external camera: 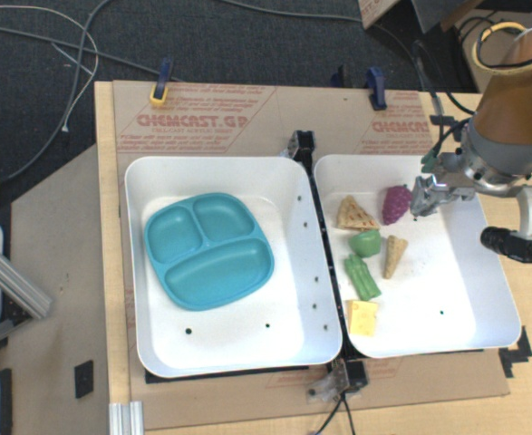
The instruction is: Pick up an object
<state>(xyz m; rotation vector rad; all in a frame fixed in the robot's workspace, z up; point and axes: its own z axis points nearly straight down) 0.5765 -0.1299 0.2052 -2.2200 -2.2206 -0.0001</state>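
The right bin holds several toy foods. A purple grape bunch lies near its back, with a tan wedge to its left. Below them sit a round green piece, a tan cone, a long green piece and a yellow block. My gripper hangs low just right of the grape bunch, close beside it. Nothing shows in its grasp.
The left bin carries a teal divided plate. A black clamp sits at the back where the two bins meet. The arm's grey body and orange band stand over the right bin's back right corner.
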